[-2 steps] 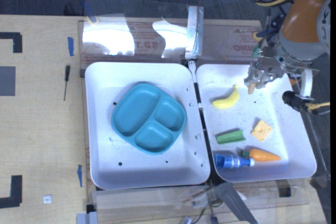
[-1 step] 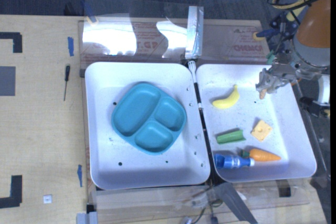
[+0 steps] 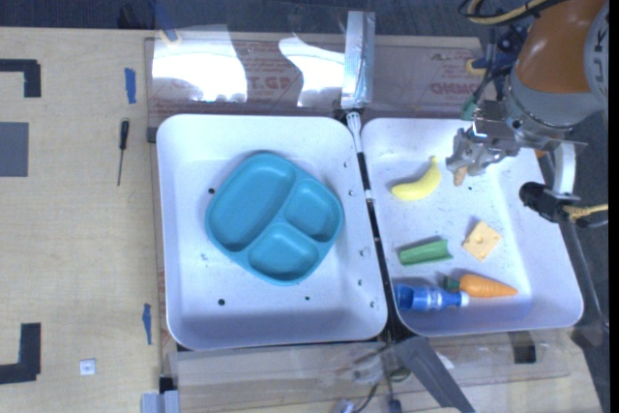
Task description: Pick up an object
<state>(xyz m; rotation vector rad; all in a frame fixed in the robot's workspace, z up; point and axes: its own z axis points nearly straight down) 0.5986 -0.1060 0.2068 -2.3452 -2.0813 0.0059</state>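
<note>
Over the right bin (image 3: pixel 571 305), my gripper (image 3: pixel 462 167) hung beside the banana (image 3: pixel 417 184), grasping nothing; finger spread I could not tell. Reaching was the step, I judged; next I needed to settle over the banana.

Quick head count, bins and toys

Two white bins: the left bin (image 3: pixel 184 305) has just one blue divided plate (image 3: pixel 275 217), and the right bin (image 3: pixel 542 276) has five bits, so one banana (image 3: pixel 417 183), one green piece (image 3: pixel 424 251), one cheese wedge (image 3: pixel 483 240), one carrot (image 3: pixel 486 285) and one blue bottle (image 3: pixel 427 298). One screwdriver (image 3: pixel 122 150) on the bench too.
</note>
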